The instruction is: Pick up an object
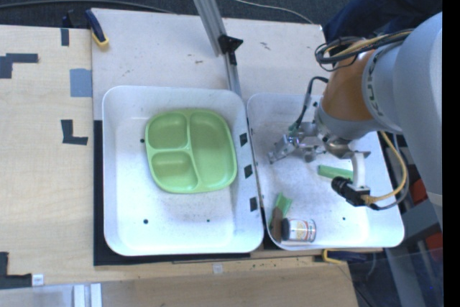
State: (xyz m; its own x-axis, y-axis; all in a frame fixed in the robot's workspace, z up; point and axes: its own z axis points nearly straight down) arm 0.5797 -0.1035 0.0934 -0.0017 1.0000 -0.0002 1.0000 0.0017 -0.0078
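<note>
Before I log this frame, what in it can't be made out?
1. Tool: the metal parts over the right white bin are too small and blurred to judge.
2. Short green stick: the grey arm's wrist covers part of it.
3. Small cylindrical jar lying in the right bin: label too small to read.
4. Green wedge-shaped piece: too small to identify.
</note>
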